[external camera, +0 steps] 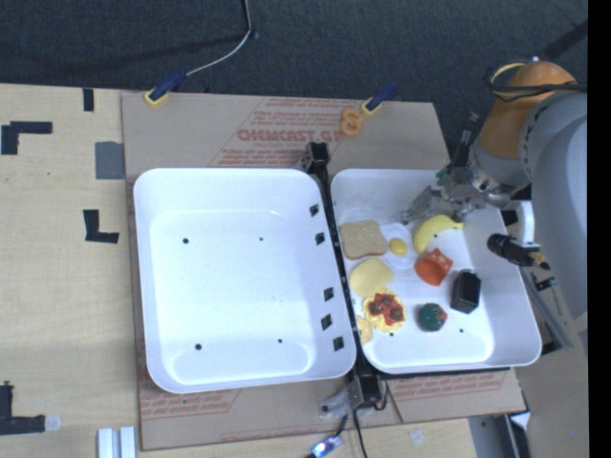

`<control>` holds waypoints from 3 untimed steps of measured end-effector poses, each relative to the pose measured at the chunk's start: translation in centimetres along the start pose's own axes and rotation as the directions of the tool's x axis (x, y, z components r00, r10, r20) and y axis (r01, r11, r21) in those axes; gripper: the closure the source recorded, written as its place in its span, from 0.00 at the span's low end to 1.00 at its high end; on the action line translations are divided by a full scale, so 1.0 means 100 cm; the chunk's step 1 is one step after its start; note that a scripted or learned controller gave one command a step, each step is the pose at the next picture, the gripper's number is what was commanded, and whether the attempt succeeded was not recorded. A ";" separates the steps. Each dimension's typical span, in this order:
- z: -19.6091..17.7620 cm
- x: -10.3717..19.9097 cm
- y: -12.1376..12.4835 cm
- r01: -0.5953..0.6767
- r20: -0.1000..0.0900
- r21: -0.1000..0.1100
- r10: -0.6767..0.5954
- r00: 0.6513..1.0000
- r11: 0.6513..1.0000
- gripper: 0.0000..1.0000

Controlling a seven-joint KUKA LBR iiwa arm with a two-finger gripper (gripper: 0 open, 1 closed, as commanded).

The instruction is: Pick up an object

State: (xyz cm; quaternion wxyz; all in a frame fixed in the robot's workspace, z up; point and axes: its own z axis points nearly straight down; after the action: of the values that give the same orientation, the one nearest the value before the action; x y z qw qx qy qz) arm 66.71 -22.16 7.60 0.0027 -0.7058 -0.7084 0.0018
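While nothing's been lifted yet, a banana (437, 227) can be seen in the right bin (477, 351), lying crosswise just left and below the gripper (434, 198), whose fingers are spread apart right over it. Farther back, "CHEMCAST" can be read on the cardboard sheet (277, 136).

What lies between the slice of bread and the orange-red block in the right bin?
In the camera view, a small yellow ball sits between the bread slice and the orange-red block, on the right bin floor.
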 end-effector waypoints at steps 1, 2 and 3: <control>-0.020 -0.001 0.002 0.001 0.006 -0.007 0.000 1.000 1.000 1.00; -0.008 0.015 0.001 -0.002 0.002 -0.005 0.002 1.000 1.000 1.00; -0.009 0.019 0.001 -0.003 0.003 -0.006 0.003 1.000 1.000 1.00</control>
State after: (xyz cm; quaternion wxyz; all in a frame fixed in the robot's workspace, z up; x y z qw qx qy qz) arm 66.83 -20.22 8.50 -0.0006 -0.7069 -0.7073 0.0008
